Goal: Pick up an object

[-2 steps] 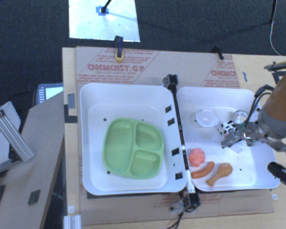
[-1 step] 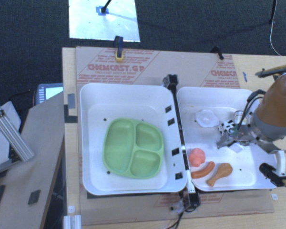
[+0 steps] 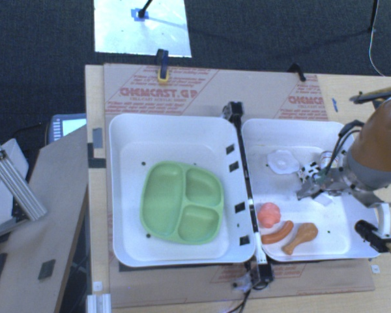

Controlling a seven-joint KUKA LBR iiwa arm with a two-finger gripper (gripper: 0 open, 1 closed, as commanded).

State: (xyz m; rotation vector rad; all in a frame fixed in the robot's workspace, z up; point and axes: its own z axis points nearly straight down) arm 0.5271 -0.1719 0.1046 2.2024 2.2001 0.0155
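The right bin (image 3: 332, 250) holds four loose objects. A clear, round plastic piece (image 3: 283, 162) lies toward the back of the bin, left of centre. A small pink-orange round object (image 3: 269, 214) sits near the left wall, and just in front of it lies an orange sausage-shaped toy (image 3: 277, 233); the two are touching or nearly so. A tan drumstick-shaped toy (image 3: 300, 237) lies just right of the sausage, tilted, its fat end up and to the right. The gripper (image 3: 311, 189) is low inside this bin, right of the clear piece and behind the drumstick, apart from both. Its end is a cluster of dark and white parts (too small and cluttered to read), so how the jaws stand cannot be told, and no object is seen between them. The arm (image 3: 378, 152), grey with an orange band, enters from the right over the bin's edge. The left bin (image 3: 176, 128) holds a green divided plate (image 3: 182, 203) with three compartments, lying flat near its centre.
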